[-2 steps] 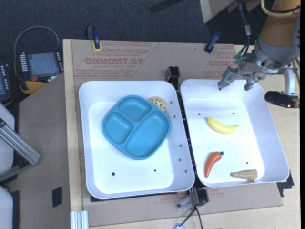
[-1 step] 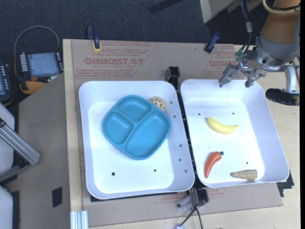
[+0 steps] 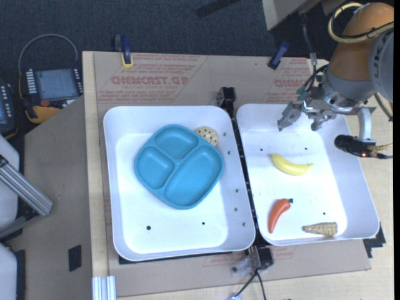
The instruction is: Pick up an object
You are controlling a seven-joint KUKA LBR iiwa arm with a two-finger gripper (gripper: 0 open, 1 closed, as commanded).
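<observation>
In the right bin point(image 3: 350, 186) lie a yellow banana point(image 3: 291, 165), a red chili pepper point(image 3: 279, 214) and a tan cone-shaped piece point(image 3: 321, 229). My gripper point(image 3: 301, 119) hovers over the bin's far part, above and slightly right of the banana, its fingers spread open with nothing between them. In the left bin point(image 3: 125, 167) a blue divided plate point(image 3: 179, 165) rests at a tilt, and a round cookie point(image 3: 207, 134) peeks out at its far right edge.
A black clamp point(image 3: 226, 97) sits at the far end of the seam between the bins. Blue and yellow clips point(image 3: 126, 50) hold the cardboard sheet at the back. A small screen device point(image 3: 55, 83) stands off the bench at the left.
</observation>
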